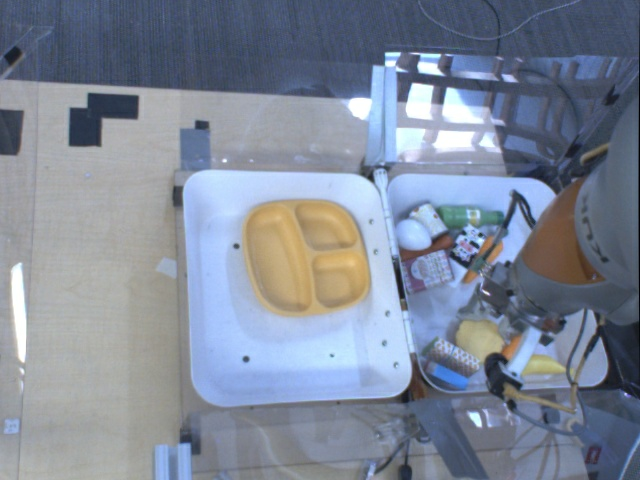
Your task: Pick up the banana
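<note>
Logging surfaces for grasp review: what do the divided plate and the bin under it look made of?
The divided plate looks like moulded plastic, matte yellow with soft rounded ridges. The bin seems to be smooth white plastic or coated metal, with faint glare and small dark dots like screw heads; I can't tell which.

Wooden bench (100, 268) bears two white bins: left bin (215, 358), right bin (470, 186).
</note>
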You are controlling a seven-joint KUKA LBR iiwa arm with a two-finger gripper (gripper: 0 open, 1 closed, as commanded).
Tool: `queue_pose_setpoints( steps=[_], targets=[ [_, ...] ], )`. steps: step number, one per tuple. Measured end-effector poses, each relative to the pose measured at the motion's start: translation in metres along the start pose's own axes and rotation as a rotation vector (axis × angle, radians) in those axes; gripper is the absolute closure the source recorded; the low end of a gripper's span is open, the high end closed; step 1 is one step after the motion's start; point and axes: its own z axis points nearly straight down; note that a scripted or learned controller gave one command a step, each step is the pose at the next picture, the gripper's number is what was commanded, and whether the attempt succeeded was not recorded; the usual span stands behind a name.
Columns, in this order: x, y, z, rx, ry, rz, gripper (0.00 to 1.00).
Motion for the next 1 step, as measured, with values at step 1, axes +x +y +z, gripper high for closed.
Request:
queue_pose_setpoints(
  steps=[1],
  targets=[
    [-0.0095, 0.0030, 0.0011, 0.000, 0.000, -0.227, 1.00]
  ],
)
